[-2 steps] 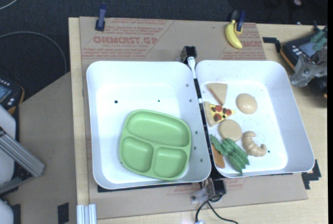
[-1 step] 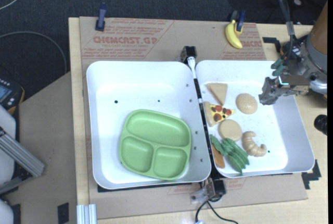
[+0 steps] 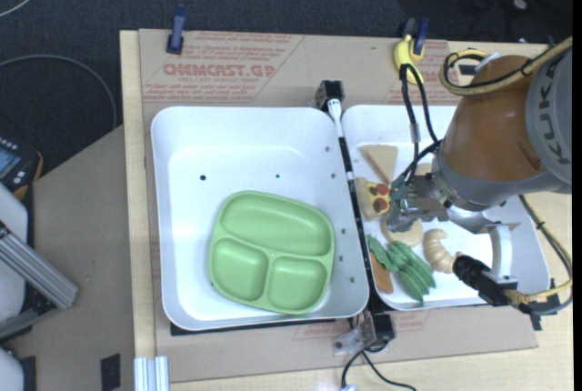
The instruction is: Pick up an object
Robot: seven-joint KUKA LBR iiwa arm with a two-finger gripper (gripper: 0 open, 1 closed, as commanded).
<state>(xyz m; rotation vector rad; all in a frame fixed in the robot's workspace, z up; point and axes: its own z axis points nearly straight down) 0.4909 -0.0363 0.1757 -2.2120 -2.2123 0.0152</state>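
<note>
The right bin (image 3: 364,121) holds small toy foods: a pale wedge like a cheese slice (image 3: 380,160), a pizza-like piece with red spots (image 3: 376,195), a green bean pod bunch (image 3: 406,265) over an orange strip (image 3: 383,277), and a tan croissant-like piece (image 3: 438,248). My gripper (image 3: 403,209) hangs low over the middle of this bin, just right of the pizza-like piece and above the green pods. The arm's orange band (image 3: 491,121) covers the bin's right part.
The left bin (image 3: 182,144) carries a light green divided tray (image 3: 271,251) in its lower half. A black divider (image 3: 344,166) runs between the bins. Cables cross the bench's right side, with a yellow clamp (image 3: 406,53) and a blue clamp (image 3: 176,30) on its back edge.
</note>
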